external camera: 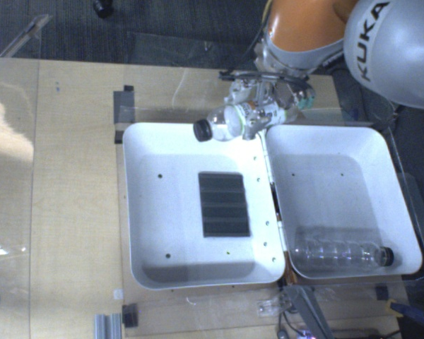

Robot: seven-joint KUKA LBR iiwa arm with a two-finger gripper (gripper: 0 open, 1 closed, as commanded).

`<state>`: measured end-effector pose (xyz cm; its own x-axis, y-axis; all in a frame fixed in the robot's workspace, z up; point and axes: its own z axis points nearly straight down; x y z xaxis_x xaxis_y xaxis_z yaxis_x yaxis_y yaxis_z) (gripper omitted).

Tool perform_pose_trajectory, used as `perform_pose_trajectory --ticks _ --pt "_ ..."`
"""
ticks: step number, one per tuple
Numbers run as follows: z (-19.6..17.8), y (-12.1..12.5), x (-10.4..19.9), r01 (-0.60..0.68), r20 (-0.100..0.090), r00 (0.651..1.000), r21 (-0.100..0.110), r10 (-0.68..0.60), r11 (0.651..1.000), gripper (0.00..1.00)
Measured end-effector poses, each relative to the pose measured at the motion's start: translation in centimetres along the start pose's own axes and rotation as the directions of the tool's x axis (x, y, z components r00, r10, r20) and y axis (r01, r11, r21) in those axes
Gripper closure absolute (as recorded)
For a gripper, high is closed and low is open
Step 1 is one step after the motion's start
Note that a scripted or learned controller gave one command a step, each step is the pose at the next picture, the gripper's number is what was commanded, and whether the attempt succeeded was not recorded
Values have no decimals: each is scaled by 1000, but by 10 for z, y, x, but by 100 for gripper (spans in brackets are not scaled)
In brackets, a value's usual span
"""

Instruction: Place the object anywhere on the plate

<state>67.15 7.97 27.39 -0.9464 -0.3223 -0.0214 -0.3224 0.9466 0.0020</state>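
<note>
currently: small clear bottle [221, 125] grasped sideways in the fingers [253, 122], lifted above the left bin's [145, 189] far rim for carrying to the dark plate [224, 204].

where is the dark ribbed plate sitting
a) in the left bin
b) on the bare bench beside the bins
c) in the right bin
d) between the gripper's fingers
a: the dark ribbed plate lies flat near the middle of the left bin, while the right bin holds a clear plastic bottle along its near wall.
</note>
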Motion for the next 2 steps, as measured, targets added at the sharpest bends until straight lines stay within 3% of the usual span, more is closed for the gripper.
perform_pose_trajectory --ticks 1,2 --pt "-8 -19 8 176 -11 984 0 -176 984 100" --pt "24 -32 20 450 -12 893 -5 -450 893 100"
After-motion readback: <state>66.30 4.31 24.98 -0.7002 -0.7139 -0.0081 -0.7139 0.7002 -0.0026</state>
